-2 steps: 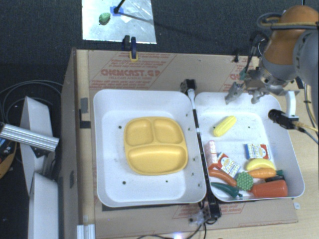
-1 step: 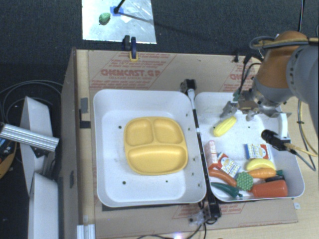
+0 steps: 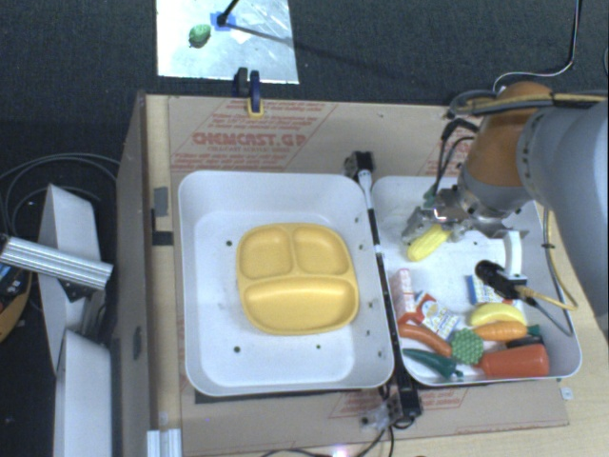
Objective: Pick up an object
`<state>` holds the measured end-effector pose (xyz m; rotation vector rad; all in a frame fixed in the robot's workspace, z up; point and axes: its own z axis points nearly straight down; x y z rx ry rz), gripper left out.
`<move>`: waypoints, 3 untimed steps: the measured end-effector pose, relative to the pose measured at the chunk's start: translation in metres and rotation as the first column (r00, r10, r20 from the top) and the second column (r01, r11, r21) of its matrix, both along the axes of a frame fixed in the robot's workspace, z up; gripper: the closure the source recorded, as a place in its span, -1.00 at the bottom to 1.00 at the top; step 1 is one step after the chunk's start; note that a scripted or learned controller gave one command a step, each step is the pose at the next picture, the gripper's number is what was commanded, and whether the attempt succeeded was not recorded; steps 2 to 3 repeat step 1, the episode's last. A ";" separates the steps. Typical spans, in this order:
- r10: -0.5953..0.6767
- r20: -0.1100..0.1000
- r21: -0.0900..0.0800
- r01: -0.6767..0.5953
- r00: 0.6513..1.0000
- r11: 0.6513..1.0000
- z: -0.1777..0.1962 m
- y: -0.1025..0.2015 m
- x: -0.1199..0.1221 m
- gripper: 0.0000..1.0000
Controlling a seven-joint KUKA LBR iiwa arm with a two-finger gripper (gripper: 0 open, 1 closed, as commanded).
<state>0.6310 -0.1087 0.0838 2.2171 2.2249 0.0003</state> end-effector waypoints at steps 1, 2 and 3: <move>0.001 0.004 -0.001 -0.001 1.000 1.000 0.012 0.000 0.001 1.00; 0.001 0.004 -0.001 -0.001 1.000 1.000 0.012 0.000 0.001 1.00; 0.001 0.004 -0.001 -0.001 1.000 1.000 0.012 0.000 0.001 1.00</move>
